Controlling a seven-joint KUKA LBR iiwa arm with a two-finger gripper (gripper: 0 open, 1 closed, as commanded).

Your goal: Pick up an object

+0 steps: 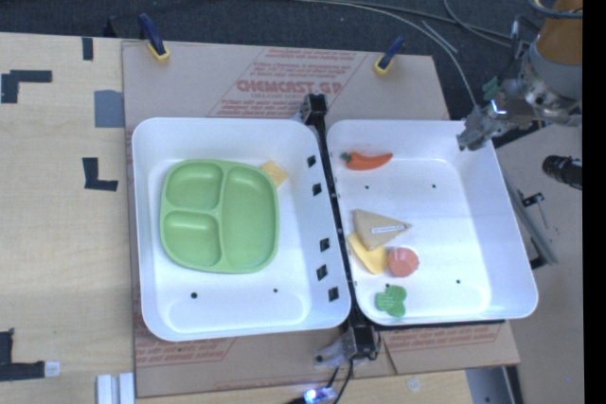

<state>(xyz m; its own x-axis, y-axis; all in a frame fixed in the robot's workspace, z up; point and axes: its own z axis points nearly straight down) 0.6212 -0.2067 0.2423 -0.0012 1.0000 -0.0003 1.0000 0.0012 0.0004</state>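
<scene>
Here, gripper [476, 133] over right bin [492, 203] rim, carrot [367, 160] well apart.

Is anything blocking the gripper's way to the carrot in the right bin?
Nothing visible. The gripper sits at the right bin's upper right rim, and only bare bin floor lies between it and the carrot.

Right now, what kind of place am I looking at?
Probably a robotics lab bench: a robot arm beside two white bins, toy food such as a carrot, and cardboard clamped down.
</scene>
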